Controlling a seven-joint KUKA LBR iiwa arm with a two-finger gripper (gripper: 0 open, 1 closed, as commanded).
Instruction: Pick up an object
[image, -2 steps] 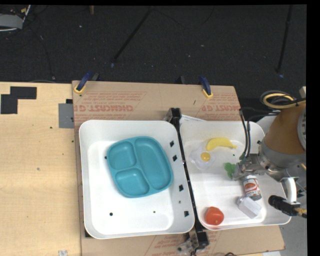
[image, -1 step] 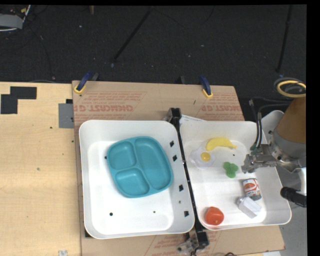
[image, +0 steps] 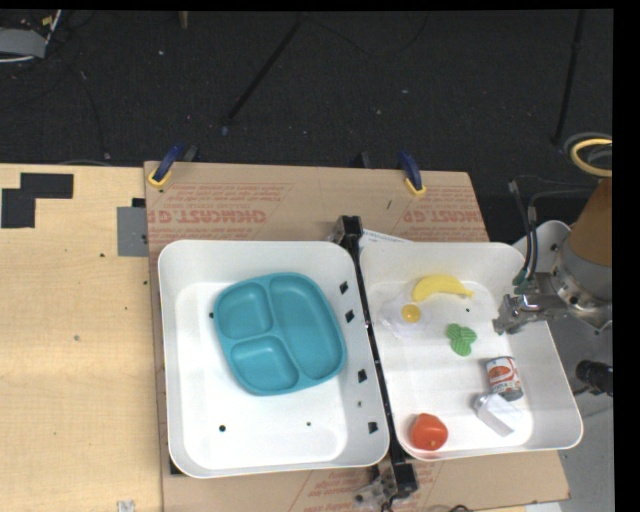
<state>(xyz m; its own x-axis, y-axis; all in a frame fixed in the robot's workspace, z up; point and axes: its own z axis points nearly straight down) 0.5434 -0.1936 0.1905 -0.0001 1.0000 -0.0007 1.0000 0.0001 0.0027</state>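
Nearest me in the right bin (image: 560, 425) I see a red tomato (image: 429, 431), then a small can (image: 504, 378), green broccoli (image: 461, 339) and a banana (image: 441, 288). The gripper (image: 512, 312) hangs over that bin's right edge beside the can; I cannot tell how its jaws stand. A teal plate (image: 278, 333) lies in the left bin (image: 190, 420).

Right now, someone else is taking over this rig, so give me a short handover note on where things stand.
Pincer: at the right bin's right edge, low over it, nothing seen in it.
Right bin holds a banana, a small yellow piece, a green toy, a can, a grey block and a tomato.
Left bin holds a teal divided plate.
Done: nothing lifted.
Left: grasp one object and raise it.
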